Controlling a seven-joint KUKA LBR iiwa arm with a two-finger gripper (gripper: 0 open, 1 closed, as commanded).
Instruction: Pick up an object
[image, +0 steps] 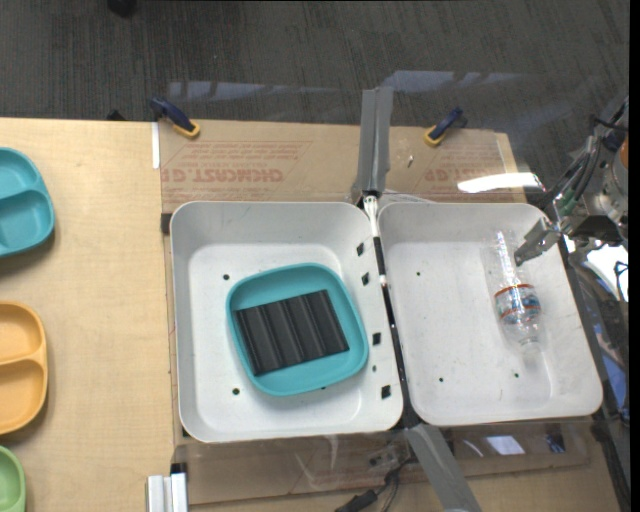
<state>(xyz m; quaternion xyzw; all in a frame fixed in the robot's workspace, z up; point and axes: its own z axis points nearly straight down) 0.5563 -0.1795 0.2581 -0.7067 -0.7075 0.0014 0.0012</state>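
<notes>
bottle (514, 297) lies in right bin (450, 380), claw (536, 240) just beside.

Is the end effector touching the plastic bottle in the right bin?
Cannot tell. In the camera view the end effector meets the clear bottle at its top end, with neither contact nor gap plainly visible.

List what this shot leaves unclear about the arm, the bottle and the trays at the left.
- Gripper: small and cluttered; no telling whether it touches the clear bottle.
- Bottle label: too small to read.
- Arm: cut off by the right edge.
- Teal tray, orange tray, green tray: cut by the left edge.
</notes>
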